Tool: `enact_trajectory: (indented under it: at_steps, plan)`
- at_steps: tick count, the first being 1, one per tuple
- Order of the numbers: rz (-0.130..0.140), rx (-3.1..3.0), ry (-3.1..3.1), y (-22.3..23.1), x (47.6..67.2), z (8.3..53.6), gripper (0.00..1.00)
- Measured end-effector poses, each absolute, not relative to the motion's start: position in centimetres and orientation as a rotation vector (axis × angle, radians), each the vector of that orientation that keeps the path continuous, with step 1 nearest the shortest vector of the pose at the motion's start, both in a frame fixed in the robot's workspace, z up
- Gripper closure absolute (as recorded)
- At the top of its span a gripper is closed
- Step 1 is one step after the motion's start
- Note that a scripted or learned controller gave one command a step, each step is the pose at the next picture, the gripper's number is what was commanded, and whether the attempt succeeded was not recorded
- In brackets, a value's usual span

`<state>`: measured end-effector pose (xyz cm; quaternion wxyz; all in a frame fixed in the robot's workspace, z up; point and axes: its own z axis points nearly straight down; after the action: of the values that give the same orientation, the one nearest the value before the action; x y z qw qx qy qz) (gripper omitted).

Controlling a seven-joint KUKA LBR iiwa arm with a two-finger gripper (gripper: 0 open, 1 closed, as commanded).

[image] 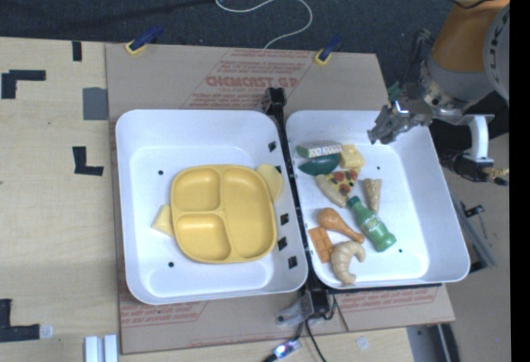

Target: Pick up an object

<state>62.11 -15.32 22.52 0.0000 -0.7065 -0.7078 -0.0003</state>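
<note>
The right bin (414, 186) holds several toy foods: a green bottle (371, 224), a pizza slice (338, 185), a chicken drumstick (338, 221), a croissant (345, 258), an ice-cream cone (372, 192), an orange piece (320, 243), a dark green item (319, 163) and a yellow block (352, 156). My gripper (386, 127) hangs over the bin's far right corner, up and right of the yellow block. Nothing shows between its fingers.
The left bin (141, 145) holds a yellow divided plate (224, 213) with yellow pieces at its left (161, 220) and upper right (269, 179). Both bins rest on cardboard (240, 79). A white cable (265, 8) loops behind them.
</note>
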Motion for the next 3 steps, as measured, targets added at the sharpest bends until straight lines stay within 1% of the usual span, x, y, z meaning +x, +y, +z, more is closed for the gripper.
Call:
enact_trajectory:
  at_steps: [2,3]
  plan:
    - [0.001,-2.213,-2.228,-4.6,64.1,21.1,1.00]
    - [0.000,-2.213,-2.227,0.1,64.1,22.1,1.00]
